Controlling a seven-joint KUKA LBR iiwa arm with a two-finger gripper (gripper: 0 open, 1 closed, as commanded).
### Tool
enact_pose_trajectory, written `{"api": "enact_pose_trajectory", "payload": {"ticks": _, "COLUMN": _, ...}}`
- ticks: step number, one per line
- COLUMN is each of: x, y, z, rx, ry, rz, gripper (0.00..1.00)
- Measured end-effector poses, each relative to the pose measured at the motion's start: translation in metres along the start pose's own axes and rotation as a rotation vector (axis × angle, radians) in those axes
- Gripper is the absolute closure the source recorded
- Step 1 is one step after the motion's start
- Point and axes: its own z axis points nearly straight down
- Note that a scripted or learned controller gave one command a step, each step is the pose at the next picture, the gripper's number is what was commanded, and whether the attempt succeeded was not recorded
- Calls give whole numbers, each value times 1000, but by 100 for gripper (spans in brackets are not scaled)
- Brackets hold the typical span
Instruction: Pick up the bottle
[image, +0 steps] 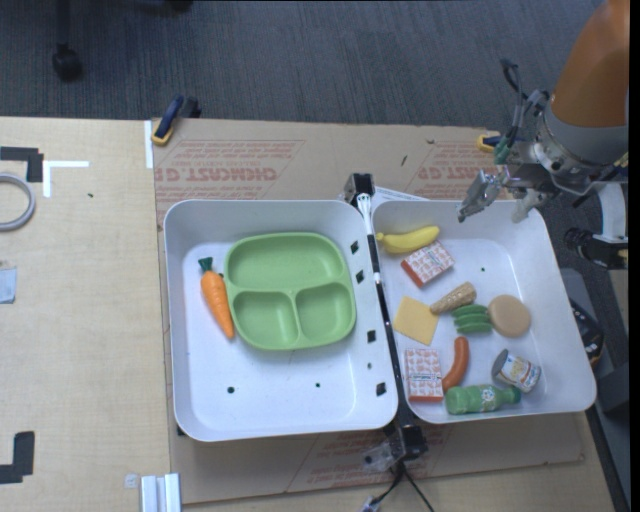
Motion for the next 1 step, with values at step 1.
{"api": "enact_pose_trajectory", "payload": {"ticks": 1, "x": 0, "y": 0, "z": -9, "rx": 0, "ry": -1, "rz": -2, "gripper": 100}}
